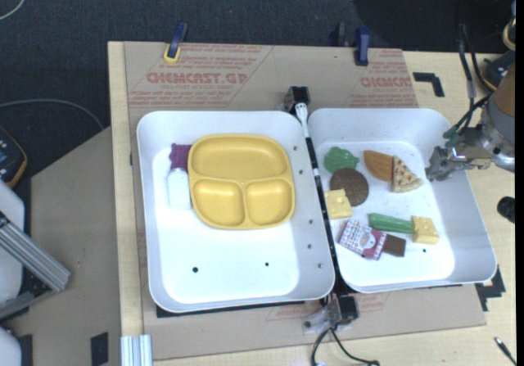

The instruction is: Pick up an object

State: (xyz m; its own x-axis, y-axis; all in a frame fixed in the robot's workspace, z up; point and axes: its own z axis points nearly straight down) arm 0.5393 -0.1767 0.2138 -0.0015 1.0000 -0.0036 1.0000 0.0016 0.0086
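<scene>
Gripper (436, 164) hangs at the right wall of the right bin (467, 217), small and dark against the white, and whether its fingers are parted or closed I cannot tell; nothing is seen between them. The arm (499, 123) behind it is cut off by the frame's right side, so little more than the wrist and some cables can be made out.

Nearest the tool lies a pizza slice (404, 175), touching a tan bread-like piece (378, 163) on its left. Further left sit a green leafy piece (339, 160) and a brown round cookie (350, 184), with a pale yellow block (338, 204) just below the cookie. Lower in the bin a green stick (390, 223) lies across, a yellow cheese cube (425, 229) at its right end, and a pink patterned packet (361, 238) beside a small dark brown piece (395, 246) (what that piece is stays unclear).

The left bin (229, 274) holds a yellow divided plate (241, 180), which partly hides a purple object (179, 155) and a white bottle-like thing (178, 190) at its left edge. Both bins rest on a cardboard sheet (205, 70) printed with red lettering.
</scene>
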